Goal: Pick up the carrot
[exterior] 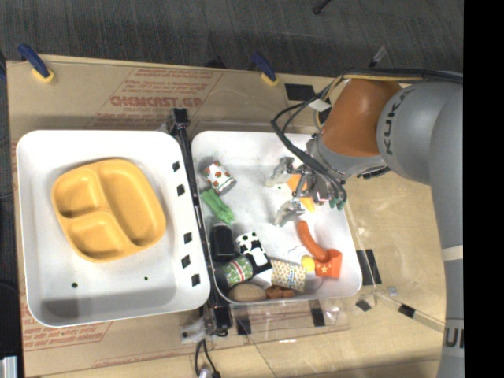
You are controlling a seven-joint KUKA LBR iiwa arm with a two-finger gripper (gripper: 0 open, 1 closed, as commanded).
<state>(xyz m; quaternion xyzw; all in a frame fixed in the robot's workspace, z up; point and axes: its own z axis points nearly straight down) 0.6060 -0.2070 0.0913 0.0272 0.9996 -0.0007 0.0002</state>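
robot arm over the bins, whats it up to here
The arm's gripper hangs low inside the right bin, its fingers spread with nothing between them. The carrot lies on the bin floor just below it, near a red carton and other toy groceries. A yellow divided tray sits in the left bin.

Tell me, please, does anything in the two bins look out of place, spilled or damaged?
Nothing looks spilled or damaged. The right bin is cluttered: small items lie jumbled along its near edge, with the carrot beside them. The yellow tray sits slightly askew in the left bin.
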